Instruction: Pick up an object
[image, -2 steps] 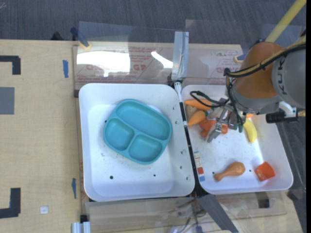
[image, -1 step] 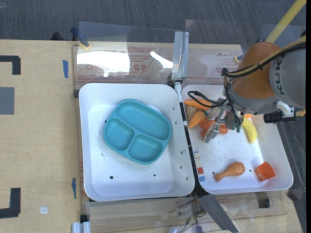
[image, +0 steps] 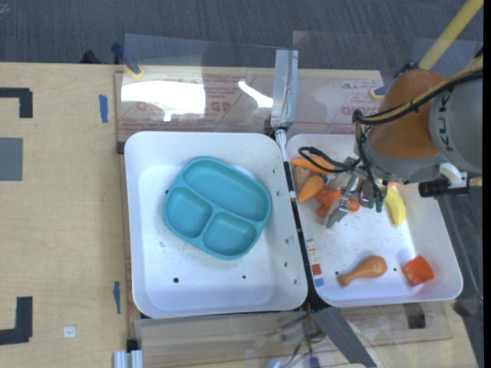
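One drumstick (image: 363, 270) (narrow end lower-left), lengthwise left-right

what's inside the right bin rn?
Right bin: drumstick toy, orange-red block, yellow piece, orange pieces under the gripper. The arm covers the far corner.

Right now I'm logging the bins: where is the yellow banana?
The banana lies in the right bin, toward its upper right, just right of the gripper and above the orange block.
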Robot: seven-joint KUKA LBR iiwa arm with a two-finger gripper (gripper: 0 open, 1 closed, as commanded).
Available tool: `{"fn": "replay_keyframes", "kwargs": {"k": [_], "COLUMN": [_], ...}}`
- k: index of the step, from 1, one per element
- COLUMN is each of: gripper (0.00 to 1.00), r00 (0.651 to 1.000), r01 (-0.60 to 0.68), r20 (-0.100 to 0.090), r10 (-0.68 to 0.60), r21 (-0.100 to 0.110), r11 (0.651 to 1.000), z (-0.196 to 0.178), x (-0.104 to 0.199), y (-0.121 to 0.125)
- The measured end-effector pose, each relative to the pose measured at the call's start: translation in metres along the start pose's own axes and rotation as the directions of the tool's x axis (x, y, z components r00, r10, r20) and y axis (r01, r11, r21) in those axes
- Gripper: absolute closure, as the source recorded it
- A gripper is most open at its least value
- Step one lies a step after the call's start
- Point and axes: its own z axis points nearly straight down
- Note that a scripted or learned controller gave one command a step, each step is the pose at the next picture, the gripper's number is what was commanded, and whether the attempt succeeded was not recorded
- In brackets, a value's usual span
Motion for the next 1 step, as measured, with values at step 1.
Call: {"fn": "replay_keyframes", "kwargs": {"k": [1], "gripper": [0.0], "r00": [1.0], "r01": [-0.006], "r20": [0.001], "r10": [0.006], "r21": [0.0], "r11": [1.0], "z": [0.0003], "x": [-0.006], "y": [0.0072]}}
